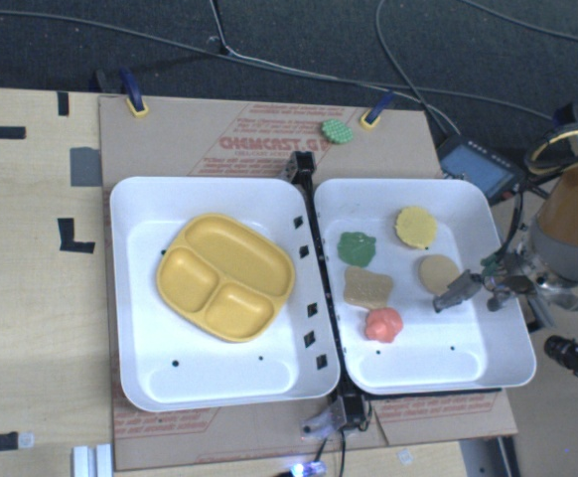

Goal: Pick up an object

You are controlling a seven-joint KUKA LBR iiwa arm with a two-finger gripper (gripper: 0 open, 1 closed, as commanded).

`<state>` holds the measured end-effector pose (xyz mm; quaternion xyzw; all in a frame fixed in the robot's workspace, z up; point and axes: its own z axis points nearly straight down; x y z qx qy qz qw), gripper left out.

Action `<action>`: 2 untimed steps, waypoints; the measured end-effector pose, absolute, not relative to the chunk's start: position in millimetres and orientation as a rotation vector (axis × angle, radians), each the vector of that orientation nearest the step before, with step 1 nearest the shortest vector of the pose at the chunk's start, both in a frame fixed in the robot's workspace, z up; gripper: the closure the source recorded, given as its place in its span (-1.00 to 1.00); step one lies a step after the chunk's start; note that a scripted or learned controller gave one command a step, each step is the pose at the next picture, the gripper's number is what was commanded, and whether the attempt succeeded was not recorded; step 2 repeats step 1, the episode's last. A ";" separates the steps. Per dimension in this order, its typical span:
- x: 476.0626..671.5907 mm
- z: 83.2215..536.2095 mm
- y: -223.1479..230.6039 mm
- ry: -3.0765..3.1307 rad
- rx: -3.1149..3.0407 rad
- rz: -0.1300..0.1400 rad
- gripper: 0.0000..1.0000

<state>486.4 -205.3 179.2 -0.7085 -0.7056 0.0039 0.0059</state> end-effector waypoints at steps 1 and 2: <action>489.8 185.5 -204.9 -2.221 -2.220 0.002 -1.00; 489.8 185.5 -204.9 -2.221 -2.220 0.002 -1.00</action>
